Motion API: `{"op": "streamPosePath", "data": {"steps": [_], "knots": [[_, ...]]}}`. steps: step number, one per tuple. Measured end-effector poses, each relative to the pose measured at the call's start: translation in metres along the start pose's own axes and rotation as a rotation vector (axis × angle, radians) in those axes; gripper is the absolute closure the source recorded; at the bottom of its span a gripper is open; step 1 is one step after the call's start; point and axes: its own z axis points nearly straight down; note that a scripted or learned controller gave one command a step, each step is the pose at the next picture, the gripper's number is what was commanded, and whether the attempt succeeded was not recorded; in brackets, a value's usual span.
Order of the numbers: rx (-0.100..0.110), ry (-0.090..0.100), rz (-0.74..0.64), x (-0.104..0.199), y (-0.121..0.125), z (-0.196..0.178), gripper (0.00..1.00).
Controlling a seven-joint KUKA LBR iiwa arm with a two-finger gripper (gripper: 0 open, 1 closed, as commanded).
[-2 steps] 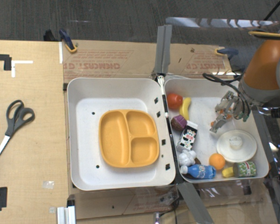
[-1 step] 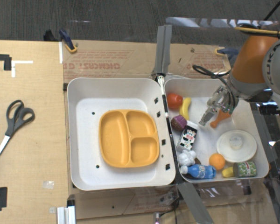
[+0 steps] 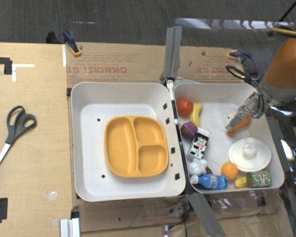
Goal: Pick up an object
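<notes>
My gripper point(image 3: 247, 110) hangs over the upper right part of the right bin point(image 3: 214, 95). An orange carrot-shaped toy point(image 3: 238, 124) lies slanted right at the gripper's lower end, its top touching the gripper tip. I cannot make out whether the toy is gripped. Other objects in this bin: a red tomato point(image 3: 184, 105), a yellow banana point(image 3: 195, 113), a purple item point(image 3: 189, 129), a black-and-white carton point(image 3: 199, 144), a white toy point(image 3: 196, 168), a blue bottle point(image 3: 213, 181), an orange ball point(image 3: 229, 170), a white round lid point(image 3: 250, 153) and a green can point(image 3: 259, 179).
The left bin point(image 3: 84, 132) holds a yellow divided plate point(image 3: 136, 145). Scissors point(image 3: 15, 127) lie on the wooden bench at far left. Cardboard lies behind both bins, and a grey divider bar point(image 3: 171, 53) stands at the back between them.
</notes>
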Motion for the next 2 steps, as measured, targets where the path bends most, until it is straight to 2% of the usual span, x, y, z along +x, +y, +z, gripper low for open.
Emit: {"op": "streamPosePath", "data": {"steps": [1,2], "knots": [[-0.001,-0.005,-0.005,-0.001,0.002,-0.011,1.0],[0.0,0.002,0.058,0.049,0.049,-0.119,1.0]]}}
